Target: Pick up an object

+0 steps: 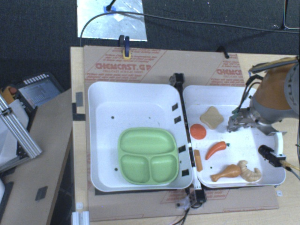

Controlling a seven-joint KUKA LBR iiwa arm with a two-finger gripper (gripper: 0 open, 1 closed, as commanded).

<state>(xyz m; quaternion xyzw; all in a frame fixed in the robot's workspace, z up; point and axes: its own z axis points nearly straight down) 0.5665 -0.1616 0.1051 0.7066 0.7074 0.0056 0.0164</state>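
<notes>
Gripper [236,124] hung low in the right bin [234,93], just right of a tan cookie [212,117]; finger state unclear. Red pepper [215,149] lay curved, green-stemmed, nearby.

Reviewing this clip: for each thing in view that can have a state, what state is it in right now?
gripper: low in the right bin, nothing seen between its fingers
green divided plate: lying flat in the left bin, compartments bare
tan cookie: lying loose, left of the gripper
red tomato: resting by the divider
red chili pepper: lying flat
chicken drumstick: lying flat, touching the shrimp
</notes>
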